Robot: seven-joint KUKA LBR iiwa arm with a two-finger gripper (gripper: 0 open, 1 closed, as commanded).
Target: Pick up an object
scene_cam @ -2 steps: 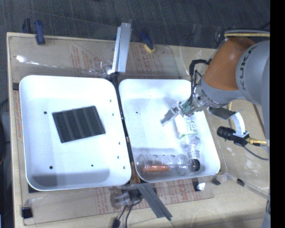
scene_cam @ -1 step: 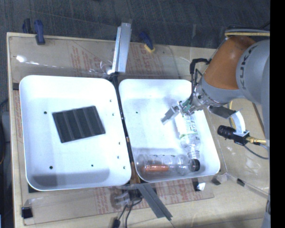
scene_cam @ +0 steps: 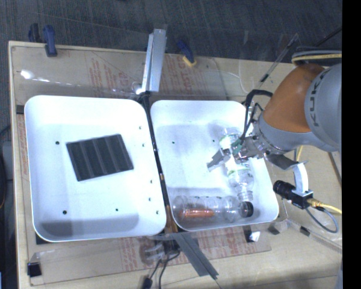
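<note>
A grey arm (scene_cam: 301,110) with an orange band reaches from the right over a counter (scene_cam: 78,62) carrying two shallow white bins side by side. Its hand (scene_cam: 228,155) sits low in the right bin (scene_cam: 180,119), among clear plastic bottles; whether it is open or clamped on anything cannot be told from above. One small clear bottle (scene_cam: 242,182) lies just beside the hand on its near side. A larger clear bottle (scene_cam: 207,209) with coppery contents lies on its side along the bin's near wall. In the left bin (scene_cam: 42,119), well apart, a dark ribbed rectangular pad (scene_cam: 100,156) lies flat.
</note>
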